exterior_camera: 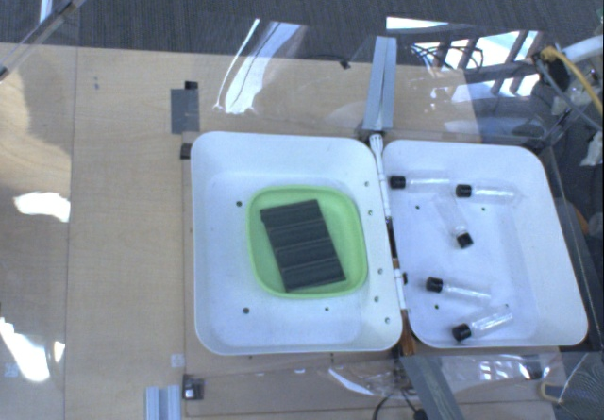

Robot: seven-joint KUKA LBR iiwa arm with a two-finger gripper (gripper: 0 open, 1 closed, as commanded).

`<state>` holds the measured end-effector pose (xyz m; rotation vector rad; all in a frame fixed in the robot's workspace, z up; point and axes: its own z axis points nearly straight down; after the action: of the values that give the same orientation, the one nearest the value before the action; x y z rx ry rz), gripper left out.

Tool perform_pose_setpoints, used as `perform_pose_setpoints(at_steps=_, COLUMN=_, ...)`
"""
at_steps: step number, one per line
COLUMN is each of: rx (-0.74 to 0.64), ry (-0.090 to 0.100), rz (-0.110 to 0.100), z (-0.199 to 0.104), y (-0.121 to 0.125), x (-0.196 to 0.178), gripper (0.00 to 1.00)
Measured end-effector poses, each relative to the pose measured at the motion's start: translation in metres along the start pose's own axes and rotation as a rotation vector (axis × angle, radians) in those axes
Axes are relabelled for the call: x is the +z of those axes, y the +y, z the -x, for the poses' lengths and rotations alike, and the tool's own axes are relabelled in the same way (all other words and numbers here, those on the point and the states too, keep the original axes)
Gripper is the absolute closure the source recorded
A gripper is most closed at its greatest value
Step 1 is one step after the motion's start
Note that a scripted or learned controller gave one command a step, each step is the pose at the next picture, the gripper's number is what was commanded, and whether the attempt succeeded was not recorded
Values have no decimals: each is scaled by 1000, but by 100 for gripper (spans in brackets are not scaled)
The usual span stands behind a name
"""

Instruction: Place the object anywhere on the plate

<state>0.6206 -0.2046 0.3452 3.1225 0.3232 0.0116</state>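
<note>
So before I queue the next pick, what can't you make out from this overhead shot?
- Arm: cut off by the right edge; just a bit of hardware at top right, so the end effector's state is unknown.
- Tubes in the right bin: clear bodies fade into the white floor; mainly the black caps stand out, contents too small to tell.
- Dark ribbed block on the green plate: its material isn't clear.
- Bench: glare patches hide its surface.

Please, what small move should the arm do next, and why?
Probably it should come down over one tube in the right bin, for example the black-capped tube lying apart from the others. The green plate in the left bin already carries a dark ribbed block, but five clear tubes still lie in the right bin, so a pick there seems to come first.
</note>
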Motion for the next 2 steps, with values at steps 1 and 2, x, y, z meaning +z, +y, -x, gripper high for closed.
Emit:
perform_pose_setpoints(at_steps=1, rx=-2, ry=1, rz=0, z=-42, y=-9, x=-9, gripper=0)
perform_pose_setpoints(at_steps=2, rx=0, ry=-4, rz=-2, z=-37, y=8, x=27, gripper=0)
